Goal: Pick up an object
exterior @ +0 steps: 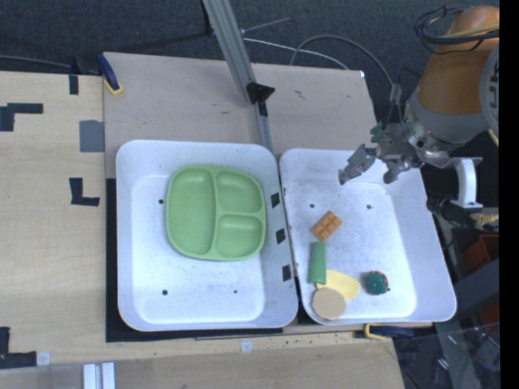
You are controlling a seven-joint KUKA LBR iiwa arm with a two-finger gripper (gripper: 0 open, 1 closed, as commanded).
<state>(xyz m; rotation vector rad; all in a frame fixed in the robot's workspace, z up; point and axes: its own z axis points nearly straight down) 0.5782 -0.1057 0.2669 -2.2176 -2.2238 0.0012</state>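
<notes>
Nearest the camera, well below our hand (369, 168), a round tan disc (329, 302) lies at the front wall of the right white bin (434, 286), touching a pale yellow flat piece (345, 283). Our hand hangs over the bin's far end, fingers spread and holding nothing. Closest beneath it sits the small orange waffle-textured block (326, 226), standing apart, which we judge the easiest target. Beyond that lie a green cylinder (316, 262) and a small dark green and red round toy (375, 282). We should centre over the block, then descend straight. Leftward, the green divided plate (216, 212) fills the other bin.
</notes>
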